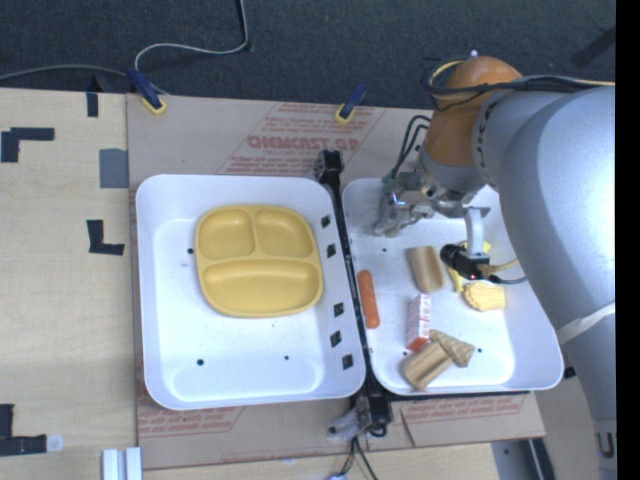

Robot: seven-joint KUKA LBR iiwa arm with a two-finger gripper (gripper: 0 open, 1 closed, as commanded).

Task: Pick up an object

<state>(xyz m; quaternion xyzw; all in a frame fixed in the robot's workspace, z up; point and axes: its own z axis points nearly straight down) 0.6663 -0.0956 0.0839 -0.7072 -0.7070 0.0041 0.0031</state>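
Note:
My gripper (389, 218) hangs over the far left part of the right bin (530, 363), with nothing visibly in it. Just to its right lies a tan bread-like roll (424, 268). An orange sausage-shaped piece (369, 299) lies along the bin's left wall. A white and red packet (418, 320) sits near the middle. Two tan chunks (432, 360) rest at the near side, and a yellow piece (485, 295) lies on the right, partly under the arm.
The left bin (165, 348) holds a yellow divided plate (259, 259). A black divider with clips (341, 268) runs between the bins. The big grey arm (560, 188) covers the right bin's far right corner. Cardboard lies under both bins.

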